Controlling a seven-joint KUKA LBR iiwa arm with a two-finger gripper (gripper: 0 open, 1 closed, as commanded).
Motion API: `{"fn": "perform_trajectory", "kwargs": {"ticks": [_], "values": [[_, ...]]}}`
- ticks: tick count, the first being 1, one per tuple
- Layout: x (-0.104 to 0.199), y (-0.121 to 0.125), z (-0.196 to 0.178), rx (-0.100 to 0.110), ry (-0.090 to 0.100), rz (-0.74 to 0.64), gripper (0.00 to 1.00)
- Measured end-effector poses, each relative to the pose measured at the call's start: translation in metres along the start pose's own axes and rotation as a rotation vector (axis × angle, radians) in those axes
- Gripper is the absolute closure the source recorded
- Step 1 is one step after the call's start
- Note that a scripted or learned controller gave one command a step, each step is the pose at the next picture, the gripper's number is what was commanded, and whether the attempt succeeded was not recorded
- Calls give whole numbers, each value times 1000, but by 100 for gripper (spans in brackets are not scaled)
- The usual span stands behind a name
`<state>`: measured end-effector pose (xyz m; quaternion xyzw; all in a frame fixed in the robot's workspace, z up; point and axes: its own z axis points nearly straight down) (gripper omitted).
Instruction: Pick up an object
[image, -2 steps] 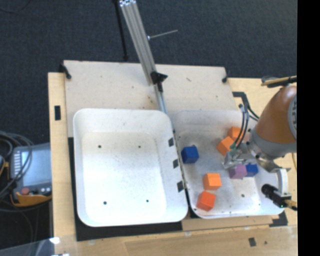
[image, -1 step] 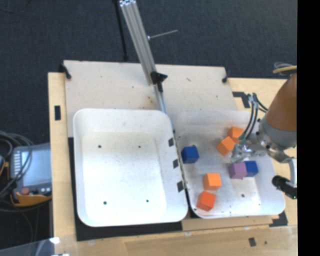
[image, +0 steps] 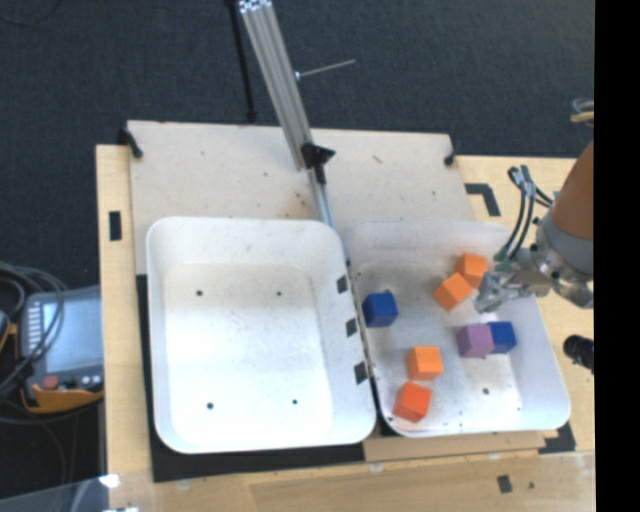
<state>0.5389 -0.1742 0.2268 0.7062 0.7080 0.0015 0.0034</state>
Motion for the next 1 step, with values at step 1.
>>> {"fn": "perform_trajectory", "kwargs": {"ticks": [1], "values": [[54, 19, -10, 4, 4, -6, 100]]}}
